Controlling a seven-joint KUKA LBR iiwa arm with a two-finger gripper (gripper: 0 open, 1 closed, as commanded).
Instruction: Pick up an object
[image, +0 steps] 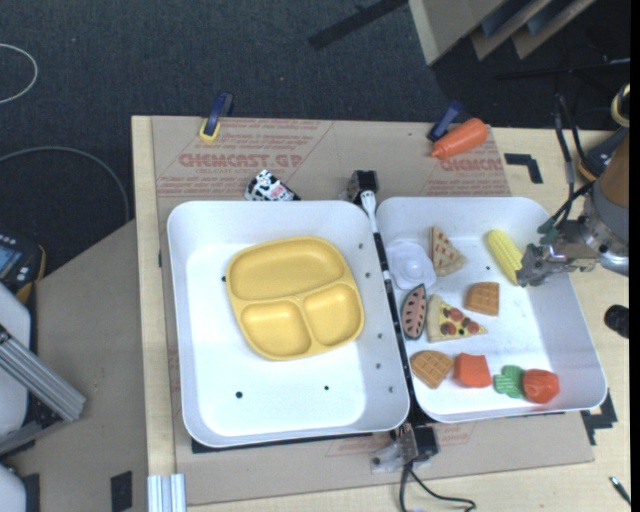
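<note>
The right bin (570, 330) holds several toy foods. A yellow corn cob (503, 254) lies near its right wall, and a pizza wedge (445, 250) sits to the cob's left. Below them are a waffle piece (483, 298), a watermelon slice (413, 310) and a second pizza slice (453, 322). Along the front lie a brown cookie (432, 367), an orange-red block (473, 371) and a green and red vegetable (527, 383). A clear lid (409, 263) rests at the bin's left. My gripper (533, 264) hangs low over the bin's right side, just right of the corn cob.
The left bin (200, 340) holds a yellow divided plate (293, 296). On the bench behind the bins lie an orange carrot toy (460, 138), a black and white toy (268, 187) and a blue and yellow clamp (213, 118). A black clip (362, 186) sits between the bins.
</note>
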